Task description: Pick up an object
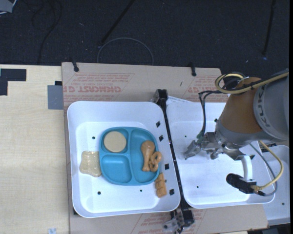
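A blue divided plate (118, 172) lies in the left bin (83, 199). A round tan disc (114, 141) rests in the plate's upper left compartment, and a tan pretzel-like piece (150, 156) in its right one. A pale beige piece (90, 163) lies against the plate's left edge on the bin floor. A small orange-brown piece (160, 185) sits by the plate's lower right corner. My gripper (194, 149) hangs low over the left part of the right bin (210, 199), near the divider. Nothing shows in its grasp.
The black divider (169, 150) separates the two bins. The arm's orange band (239, 112) and grey body cover the right bin's upper right. A black fitting on a yellow cable (241, 183) hangs over that bin's lower right. Cardboard (117, 82) lies under the bins.
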Controlling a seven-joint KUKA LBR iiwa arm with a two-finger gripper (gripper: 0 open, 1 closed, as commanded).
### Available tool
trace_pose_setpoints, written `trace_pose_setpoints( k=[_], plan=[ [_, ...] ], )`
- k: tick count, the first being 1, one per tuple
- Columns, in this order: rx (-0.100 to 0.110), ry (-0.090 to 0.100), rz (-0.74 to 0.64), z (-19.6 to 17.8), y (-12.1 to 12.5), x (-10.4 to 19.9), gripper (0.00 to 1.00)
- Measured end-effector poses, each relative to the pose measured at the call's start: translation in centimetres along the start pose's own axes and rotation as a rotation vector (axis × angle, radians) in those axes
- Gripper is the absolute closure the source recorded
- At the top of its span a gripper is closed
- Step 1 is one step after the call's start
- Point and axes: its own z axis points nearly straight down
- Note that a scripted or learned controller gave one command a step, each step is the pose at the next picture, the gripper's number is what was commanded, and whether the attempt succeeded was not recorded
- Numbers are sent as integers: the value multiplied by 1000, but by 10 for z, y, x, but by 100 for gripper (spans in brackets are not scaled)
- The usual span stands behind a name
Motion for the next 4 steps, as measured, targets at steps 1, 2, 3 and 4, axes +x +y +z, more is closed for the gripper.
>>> trace_pose_setpoints(
  k=[1, 2, 3, 4],
  plan=[
    [-1, 0, 6, -12, 0, -2, 100],
    [-11, -2, -1, -71, 8, 1, 100],
    [-12, -2, 0, -134, 10, -4, 100],
    [-9, -2, 0, -160, 10, -5, 100]
  ],
)
